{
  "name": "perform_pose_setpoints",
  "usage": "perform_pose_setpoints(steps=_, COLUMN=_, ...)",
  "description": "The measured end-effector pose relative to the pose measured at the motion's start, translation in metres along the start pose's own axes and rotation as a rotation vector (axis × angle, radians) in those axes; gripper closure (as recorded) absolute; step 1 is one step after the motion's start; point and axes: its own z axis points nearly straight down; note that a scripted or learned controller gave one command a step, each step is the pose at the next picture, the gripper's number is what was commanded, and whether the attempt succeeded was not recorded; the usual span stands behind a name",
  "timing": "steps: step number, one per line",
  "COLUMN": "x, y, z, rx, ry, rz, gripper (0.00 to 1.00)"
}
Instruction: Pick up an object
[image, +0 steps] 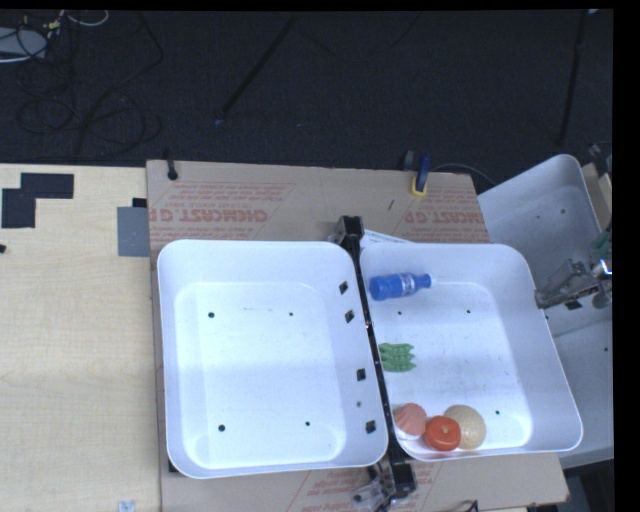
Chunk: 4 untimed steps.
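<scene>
Nothing is being held yet, so the pick looks barely begun. Two white bins are sitting side by side in the middle of the frame; the left bin (190, 300) is lying bare, while the right bin (520, 330) is holding all the candidates. A blue bottle (399, 286) is lying on its side near that bin's upper left corner, a small green piece (396, 357) is resting lower down beside the divider, and a pink piece (409, 418), a red round piece (442, 433) and a tan round piece (466, 425) are crowding together at the lower edge, touching one another. At the far right edge, something metallic that may be the gripper (580, 282) is hanging just outside the right bin; its state I cannot tell. Choosing an object, descending, closing and lifting are all remaining.
</scene>
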Motion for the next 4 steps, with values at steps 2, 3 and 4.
perform_pose_setpoints(steps=2, x=0.001, y=-0.016, z=0.055, rx=0.002, ry=0.001, rz=-0.002, gripper=0.0)
perform_pose_setpoints(steps=3, x=0.004, y=0.038, z=0.167, rx=0.009, ry=0.004, rz=-0.007, gripper=0.0)
perform_pose_setpoints(steps=4, x=0.0, y=0.042, z=0.057, rx=-0.008, ry=-0.003, rz=-0.005, gripper=0.0)
